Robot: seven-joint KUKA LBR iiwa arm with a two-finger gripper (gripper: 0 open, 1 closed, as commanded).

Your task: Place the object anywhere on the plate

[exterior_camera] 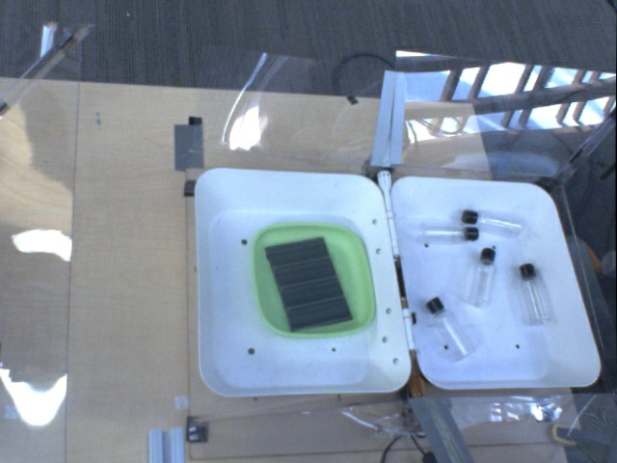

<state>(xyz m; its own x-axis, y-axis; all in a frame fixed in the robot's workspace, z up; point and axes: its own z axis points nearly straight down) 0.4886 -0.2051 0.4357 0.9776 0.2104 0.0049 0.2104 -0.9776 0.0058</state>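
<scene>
Cannot tell whether the gripper is open or closed, or what it touches. Two shallow white bins side by side on a pale wooden surface [116, 307], both of smooth moulded plastic with rounded corners. In the left bin [289, 374], a lime-green plate [359, 258], squarish with soft rounded corners and a raised rim, sitting near the centre. On that plate, a dark ribbed block [308, 284]: flat, rectangular, charcoal grey, crossed by grooves into bands, turned slightly so its long axis runs from about 11 o'clock to 5 o'clock, lying wholly inside the rim. In the right bin [569, 355], five clear vials with black caps, all lying on their sides and looking glassy and cylindrical: two close together at roughly 11 o'clock [490, 224] [443, 232], one near the centre [479, 280], one at 3 o'clock [533, 297], one at 7 o'clock [453, 331]. Between the bins at 12 o'clock, a narrow grey metal bracket [388, 128] standing up from the seam. Bright glare patches across the wood at 9 o'clock.
</scene>
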